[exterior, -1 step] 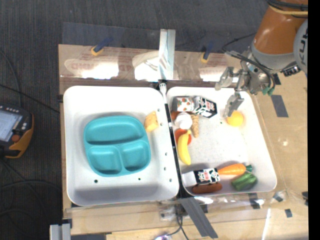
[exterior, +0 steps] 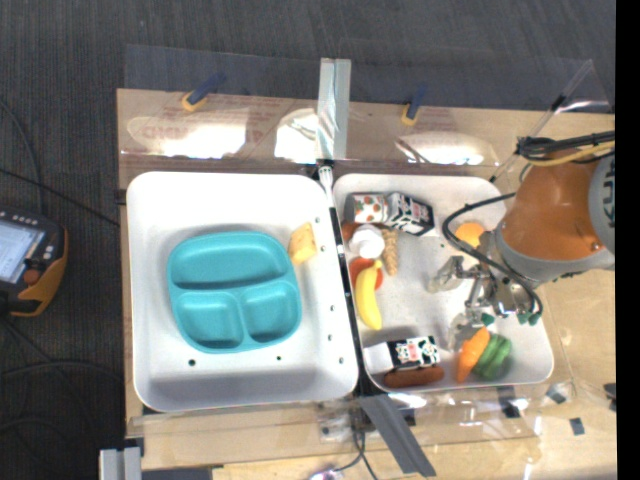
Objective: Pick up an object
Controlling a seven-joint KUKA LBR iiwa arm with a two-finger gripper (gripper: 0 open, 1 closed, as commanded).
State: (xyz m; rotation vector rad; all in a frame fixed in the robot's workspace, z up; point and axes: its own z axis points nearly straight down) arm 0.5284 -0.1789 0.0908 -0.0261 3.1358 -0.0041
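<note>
Here the gripper (exterior: 478,303) is seen spread, nothing pinched; the carrot (exterior: 470,353) at six o'clock could be nudged aside against the green vegetable (exterior: 494,357).

KUKA arm (exterior: 560,218) w/ broad orange band, grey collar below it, black cables looping over top & down left side, small metallic two-finger gripper (exterior: 478,293), silver linkages, green bits near wrist
</note>
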